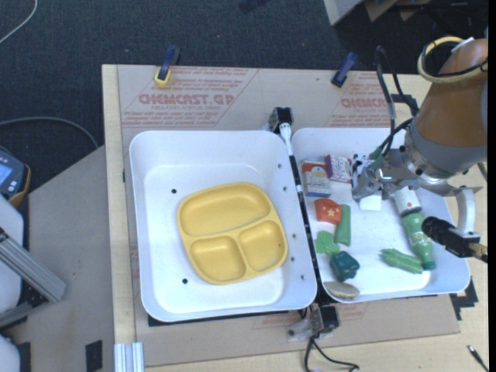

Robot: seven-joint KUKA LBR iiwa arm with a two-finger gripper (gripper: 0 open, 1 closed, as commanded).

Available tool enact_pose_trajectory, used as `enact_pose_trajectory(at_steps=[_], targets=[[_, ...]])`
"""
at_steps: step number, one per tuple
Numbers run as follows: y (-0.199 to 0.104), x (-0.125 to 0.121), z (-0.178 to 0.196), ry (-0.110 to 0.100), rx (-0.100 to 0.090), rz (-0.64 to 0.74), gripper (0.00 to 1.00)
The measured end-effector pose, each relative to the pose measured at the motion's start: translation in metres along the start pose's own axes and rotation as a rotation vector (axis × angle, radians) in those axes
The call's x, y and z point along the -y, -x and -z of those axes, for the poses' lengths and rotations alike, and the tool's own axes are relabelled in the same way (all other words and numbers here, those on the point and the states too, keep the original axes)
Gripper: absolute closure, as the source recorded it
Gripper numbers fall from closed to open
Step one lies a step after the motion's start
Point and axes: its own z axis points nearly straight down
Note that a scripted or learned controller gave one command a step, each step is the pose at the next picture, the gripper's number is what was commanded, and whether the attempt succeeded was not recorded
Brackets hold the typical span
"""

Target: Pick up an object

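Note:
The right bin holds several small items: a red and white carton, a small purple-white packet, a red block, a green piece, a teal lump, a tan oval, a green bottle and a green pod. My gripper hangs over the upper middle of this bin, just right of the packet and carton. A small white thing lies right below it. The arm's body hides the fingers.
The left bin holds a yellow three-compartment tray. A black clip sits at the top of the wall between the bins. The grey and orange arm covers the right bin's upper right corner. Blue clamps hold the cardboard's far edge.

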Motion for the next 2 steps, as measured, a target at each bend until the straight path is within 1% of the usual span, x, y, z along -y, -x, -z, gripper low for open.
enact_pose_trajectory(at_steps=[1, 2], targets=[[-0.052, -0.019, -0.008, 0.0, 0.0, 0.001, 1.0], [-0.104, -0.04, 0.011, 0.003, -0.001, 0.001, 1.0]])
